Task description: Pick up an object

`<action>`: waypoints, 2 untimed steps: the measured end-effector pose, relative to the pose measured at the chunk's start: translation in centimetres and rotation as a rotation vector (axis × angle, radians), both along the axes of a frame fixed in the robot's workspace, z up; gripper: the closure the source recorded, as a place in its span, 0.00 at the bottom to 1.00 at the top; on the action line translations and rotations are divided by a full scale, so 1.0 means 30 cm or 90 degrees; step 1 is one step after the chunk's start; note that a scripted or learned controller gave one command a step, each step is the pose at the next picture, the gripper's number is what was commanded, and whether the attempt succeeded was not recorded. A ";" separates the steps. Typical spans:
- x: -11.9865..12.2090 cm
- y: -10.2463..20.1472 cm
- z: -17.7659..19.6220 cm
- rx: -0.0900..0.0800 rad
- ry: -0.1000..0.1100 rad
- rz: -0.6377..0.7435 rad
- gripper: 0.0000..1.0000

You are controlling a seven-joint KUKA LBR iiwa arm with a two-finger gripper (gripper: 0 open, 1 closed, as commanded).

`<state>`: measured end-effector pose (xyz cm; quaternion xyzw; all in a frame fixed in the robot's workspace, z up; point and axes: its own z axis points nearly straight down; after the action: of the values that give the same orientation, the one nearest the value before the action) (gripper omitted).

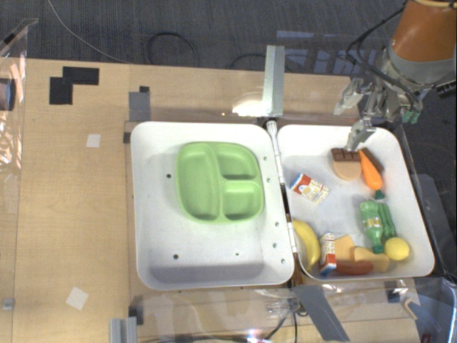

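Observation:
My gripper (360, 133) hangs over the far edge of the right bin (314, 148), just above a tan block with a brown top (347, 165). An orange carrot (370, 170) lies against that block's right side. Further toward the front of the bin lie a small white and red carton (310, 189), a green bottle (371, 221), a yellow lemon (397, 249), a banana (308, 242), a small printed can (328, 253), a yellow wedge (347, 246) and a brown sausage (353, 268). Nothing appears to be held by the gripper.
The left bin (153, 213) holds a green divided plate (219, 181). A metal divider (280, 191) runs between the two bins, with an upright metal post (273, 81) at its far end. The arm's orange band (425, 27) is at the top right.

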<state>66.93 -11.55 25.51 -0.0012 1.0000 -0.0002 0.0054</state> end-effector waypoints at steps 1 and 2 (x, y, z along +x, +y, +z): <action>-0.007 -0.182 -0.501 0.001 0.009 0.100 0.00; -0.218 -0.305 -0.555 -0.002 0.000 0.073 0.00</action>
<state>60.38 -20.71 8.85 -0.0584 0.9983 -0.0016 0.0052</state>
